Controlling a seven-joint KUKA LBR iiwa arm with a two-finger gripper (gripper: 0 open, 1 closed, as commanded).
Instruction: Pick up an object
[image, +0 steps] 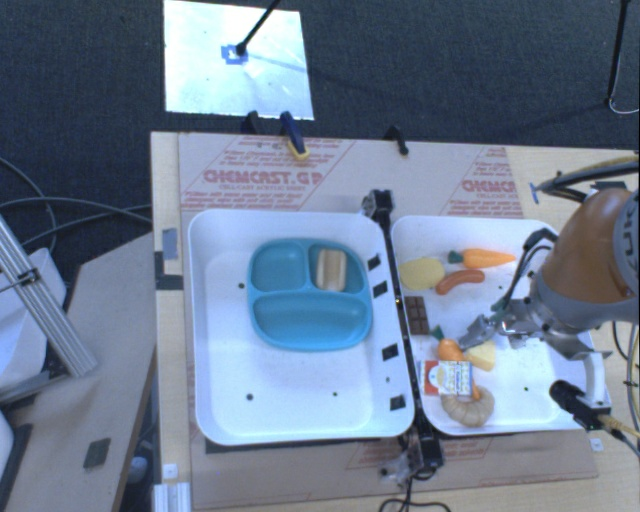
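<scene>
Plainly, the step in hand is closing in on something to lift from the right-hand shallow white bin (520, 405), where the small toy foods lie crowded together. The two-finger gripper (487, 328) on the grey arm with the orange band (598, 262) hangs low over that bin, its tips just above the pale yellow wedge of toy cheese (482, 357), with a small orange piece (449, 349) just beside it on the left. To do this well, I would judge, the fingers should come straight down astride one piece alone, the cheese being the nearest, so that the orange piece is not nudged or pinched along with it; a slanted approach risks pushing the wedge aside on the smooth bin floor. How far apart the fingers stand I cannot tell, for they are small and blurred at this slant, and nothing is visibly caught between them. Other candidates lie near: a red-and-white printed carton (452, 378), a tan ring-shaped pastry (468, 409), a red sausage (459, 282), an orange carrot (487, 258) and a yellow potato-like lump (421, 272).
</scene>
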